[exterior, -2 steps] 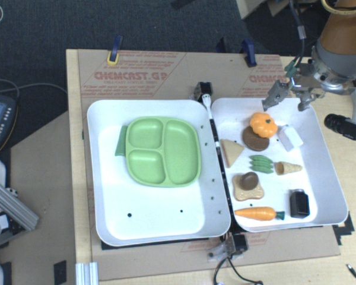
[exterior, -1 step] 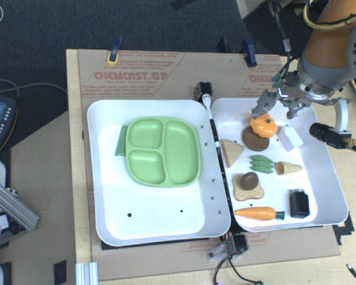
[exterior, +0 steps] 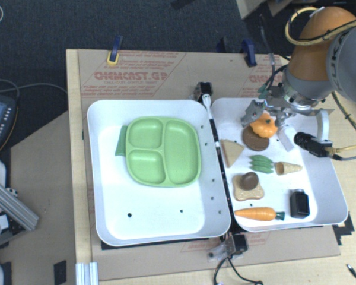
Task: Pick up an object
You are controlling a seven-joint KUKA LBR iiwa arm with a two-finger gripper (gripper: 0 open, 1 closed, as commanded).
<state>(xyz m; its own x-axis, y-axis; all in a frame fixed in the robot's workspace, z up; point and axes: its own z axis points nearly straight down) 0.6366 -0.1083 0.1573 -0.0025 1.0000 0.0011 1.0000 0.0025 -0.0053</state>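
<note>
Right bin point(exterior: 335, 189), near to far: one carrot point(exterior: 256, 214), one black block point(exterior: 299, 203), one brown-topped toast point(exterior: 248, 183), one green pod point(exterior: 261, 162), one cone point(exterior: 288, 168), one wedge point(exterior: 231, 152), one brown disc point(exterior: 256, 140). Left bin point(exterior: 101, 159): one green plate point(exterior: 164, 151). The arm point(exterior: 320, 46) bends down from the right; the gripper point(exterior: 264, 121) is clamped on one orange fruit point(exterior: 263, 126) above the disc.

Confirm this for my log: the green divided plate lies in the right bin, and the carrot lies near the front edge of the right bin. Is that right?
Not quite. The camera view shows the green divided plate in the left bin, not the right one. The rest holds: the carrot lies near the front edge of the right bin.
</note>
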